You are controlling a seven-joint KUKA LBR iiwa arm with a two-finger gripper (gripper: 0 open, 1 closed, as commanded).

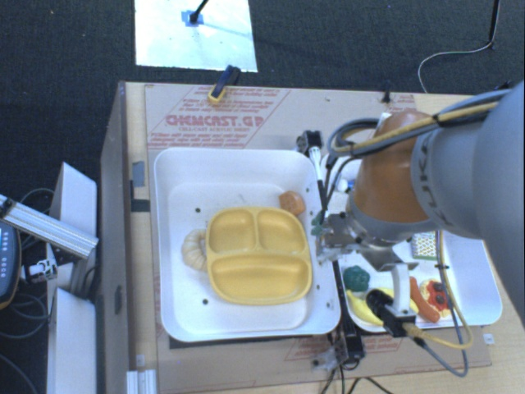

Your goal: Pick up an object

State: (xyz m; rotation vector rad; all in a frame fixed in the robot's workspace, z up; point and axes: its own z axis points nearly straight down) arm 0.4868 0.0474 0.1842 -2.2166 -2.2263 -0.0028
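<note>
Looking down, you find the gripper above the wall shared by the two bins, at 3 o'clock from the yellow divided tray in the left bin; you cannot tell how far it is open. A brown lump lies at the tray's 1 o'clock, and a green object at the gripper's 5 o'clock

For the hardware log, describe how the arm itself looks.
The arm is a thick, rounded grey link. A glossy orange band sits above the wrist. A yellow cable runs along it, and grey hoses loop beside the band.
</note>
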